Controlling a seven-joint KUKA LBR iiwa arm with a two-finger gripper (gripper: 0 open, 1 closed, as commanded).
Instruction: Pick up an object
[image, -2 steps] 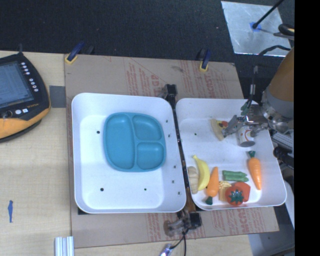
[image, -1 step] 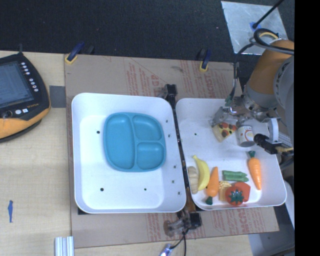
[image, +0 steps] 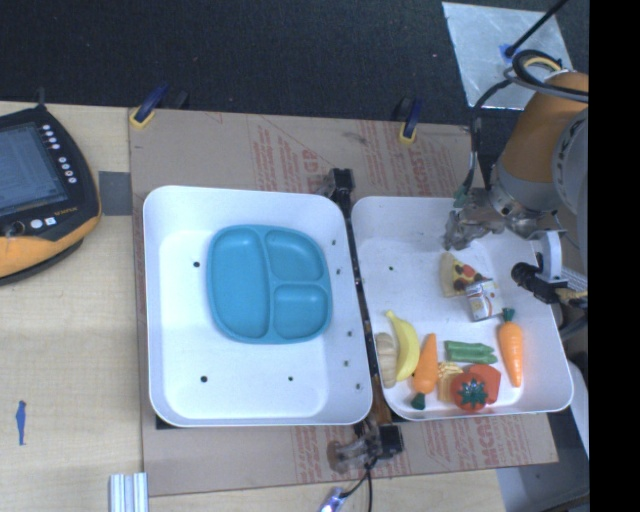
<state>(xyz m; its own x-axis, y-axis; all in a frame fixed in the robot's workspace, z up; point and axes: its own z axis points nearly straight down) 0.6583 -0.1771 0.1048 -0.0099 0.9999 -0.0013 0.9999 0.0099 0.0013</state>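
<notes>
Nearest you, low in the right bin (image: 535, 400), lie a tomato (image: 477, 387), two carrots (image: 426, 364), a banana (image: 403, 343) and a green pepper (image: 469, 351). Look to the upper right: your hand (image: 462, 232) hangs over that bin's top, just above a pizza slice (image: 458, 273); whether it is parted or closed cannot be told. At frame centre-left, the left bin (image: 170, 300) holds a blue divided plate (image: 268, 283).

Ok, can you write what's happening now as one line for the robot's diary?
stage: reaching | gripper: over right bin, above pizza slice | holding: nothing seen | left bin: blue plate
</notes>
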